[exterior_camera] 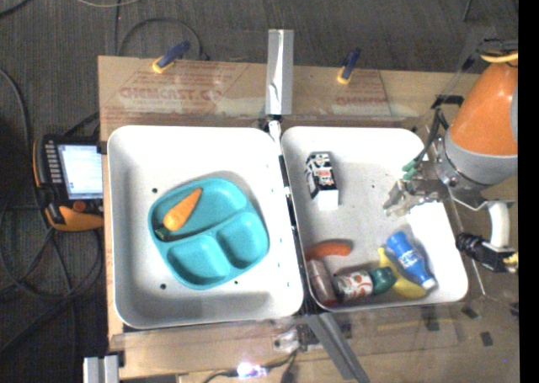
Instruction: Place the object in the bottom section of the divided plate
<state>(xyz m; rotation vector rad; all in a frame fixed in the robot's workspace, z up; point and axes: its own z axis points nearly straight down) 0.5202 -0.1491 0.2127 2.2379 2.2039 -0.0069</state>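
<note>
- Pincer [402,196] over right bin [370,141], near its right wall; grip state impossible to tell.
- Pickable clutter at bin's lower edge: blue bottle [410,260], red sausage [328,248], can [354,283].
- Divided plate [244,247] in left bin, carrot [182,209] already in upper section; bottom sections free, likely awaiting a pick.

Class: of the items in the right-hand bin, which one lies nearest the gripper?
The blue bottle, lying just below the gripper; the other items sit farther left.

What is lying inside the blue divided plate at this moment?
The divided plate in the left bin holds a carrot in its large upper-left section. The two lower sections show bare blue. Whatever is under the carrot is covered.
</note>
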